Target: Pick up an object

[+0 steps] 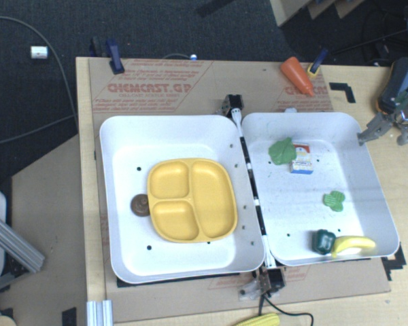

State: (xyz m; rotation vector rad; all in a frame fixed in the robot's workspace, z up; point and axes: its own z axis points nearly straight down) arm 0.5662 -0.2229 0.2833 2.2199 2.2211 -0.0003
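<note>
A: Item one, left shallow white plastic bin (115, 182)?
B: Holds a yellow three-compartment plastic plate (191, 200), lying flat near the bin's centre. A small round brown disc (140, 205) sits at the plate's 9 o'clock, touching or partly tucked under its rim; which of the two I cannot tell.

A: Item two, right shallow white plastic bin (374, 182)?
B: Five pieces. A dark green leafy plastic lump (281, 151) toward the bin's 11 o'clock. Just beside it, at its 3 o'clock, a small white box with red and blue print (301, 161). A smaller light green knobbly piece (334, 201) near the bin's 4 o'clock, well apart from the others. At 5 o'clock, a teal block-shaped object (323, 242) with a yellow plastic banana (353, 246) touching or just beside it on its 3 o'clock side, close to the bin's wall.

A: Item three, the arm?
B: The grey two-finger pincer (384, 129) sits at the frame's 3 o'clock, over the right bin's upper outer corner, apart from every object inside. Two metal fingers (368, 132) splay apart, so it is released and grasps nothing.

A: Loose stock on the tan board counter (163, 80)?
B: An orange plastic carrot (297, 76) lies at 12 o'clock of the right bin, outside it. A blue clamp (113, 56) grips the counter's far edge at 11 o'clock.
</note>
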